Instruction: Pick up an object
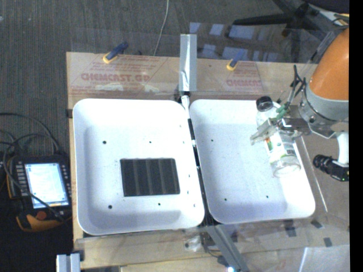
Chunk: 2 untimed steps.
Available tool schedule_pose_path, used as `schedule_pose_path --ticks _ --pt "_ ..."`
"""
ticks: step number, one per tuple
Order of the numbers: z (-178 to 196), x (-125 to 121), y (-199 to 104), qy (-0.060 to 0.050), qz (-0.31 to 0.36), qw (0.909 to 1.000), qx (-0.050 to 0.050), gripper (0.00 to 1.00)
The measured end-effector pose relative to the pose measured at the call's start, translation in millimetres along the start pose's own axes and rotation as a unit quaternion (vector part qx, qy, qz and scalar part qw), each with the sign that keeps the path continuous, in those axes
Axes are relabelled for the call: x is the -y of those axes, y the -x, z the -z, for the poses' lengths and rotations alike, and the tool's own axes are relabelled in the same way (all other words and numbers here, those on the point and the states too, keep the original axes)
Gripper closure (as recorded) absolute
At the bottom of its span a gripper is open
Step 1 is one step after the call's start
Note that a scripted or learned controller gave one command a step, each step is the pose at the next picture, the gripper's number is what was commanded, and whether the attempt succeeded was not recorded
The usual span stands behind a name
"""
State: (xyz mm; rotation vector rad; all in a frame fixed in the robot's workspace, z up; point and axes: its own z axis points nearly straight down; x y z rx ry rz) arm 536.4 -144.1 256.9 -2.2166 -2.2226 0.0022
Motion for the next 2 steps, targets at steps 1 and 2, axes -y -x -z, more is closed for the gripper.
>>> schedule_pose_path --ticks 1,2 --pt "-16.9 -39.8 38.4 0.001 0.086 0.9963 0.001 0.0" --pt "-8.5 -40.8 36.0 0.001 0.088 0.9961 -0.001 1.0"
